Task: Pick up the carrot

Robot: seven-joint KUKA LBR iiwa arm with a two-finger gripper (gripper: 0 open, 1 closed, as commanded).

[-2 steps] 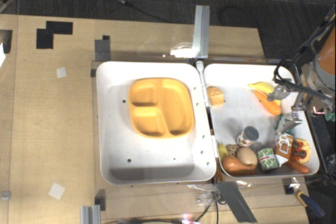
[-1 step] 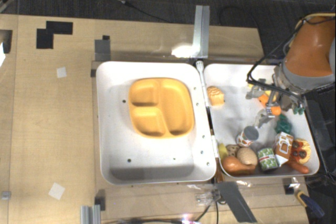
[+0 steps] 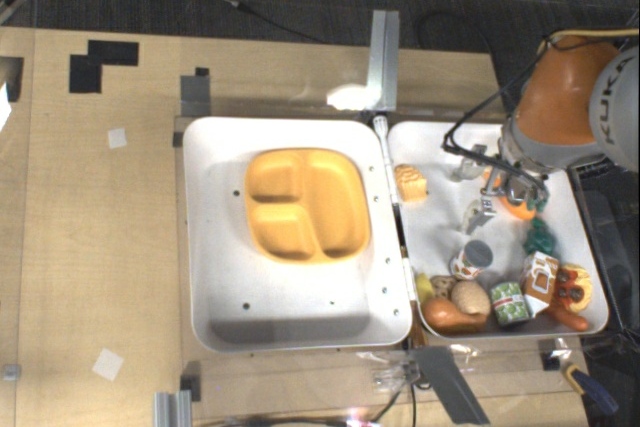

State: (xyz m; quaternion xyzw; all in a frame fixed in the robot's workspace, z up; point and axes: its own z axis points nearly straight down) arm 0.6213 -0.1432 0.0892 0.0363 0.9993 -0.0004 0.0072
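Note:
The carrot (image 3: 521, 208) lies in the right bin (image 3: 435, 225) near its far right side. Its orange body is partly covered by the gripper, and its green leafy top (image 3: 540, 237) points toward the bin's front. My gripper (image 3: 503, 192) hangs right over the carrot's orange end, low in the bin. The grey arm with its orange band (image 3: 565, 100) comes in from the right above it. I cannot tell whether the carrot is touched or gripped.
A yellow divided plate (image 3: 303, 203) sits in the left bin (image 3: 215, 245). The right bin also holds a yellow food block (image 3: 410, 183), a small cup (image 3: 472, 260), a beige egg-like item (image 3: 468, 296), a green can (image 3: 510, 304) and a small carton (image 3: 541, 277), crowded along the front.

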